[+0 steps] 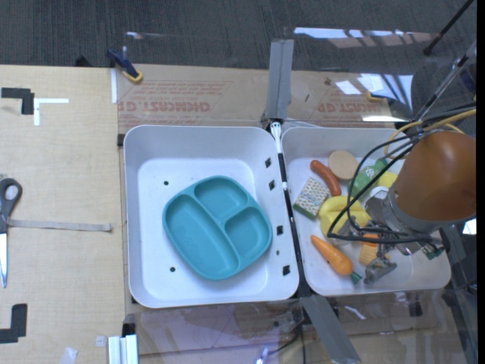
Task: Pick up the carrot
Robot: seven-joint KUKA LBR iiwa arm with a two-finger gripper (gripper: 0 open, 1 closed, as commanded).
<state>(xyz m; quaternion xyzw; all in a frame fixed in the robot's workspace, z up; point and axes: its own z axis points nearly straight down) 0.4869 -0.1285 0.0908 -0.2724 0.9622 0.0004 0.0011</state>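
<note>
The carrot (333, 255), orange with a small green tip at its lower right end, lies slanted near the front of the right bin (413, 280). My gripper (379, 268) hangs low over the same bin's front, just right of the carrot's green tip, and nothing shows in its grasp. The arm's orange band (436, 179) and black cables cover much of the bin's right half.
Behind the carrot lie a yellow banana (336, 211), a speckled sponge-like block (311, 197), a red sausage (326, 177), a tan round piece (342, 163) and a green item (364, 174). A teal divided plate (218, 227) sits in the left bin (140, 203). Scissors (6, 203) lie far left.
</note>
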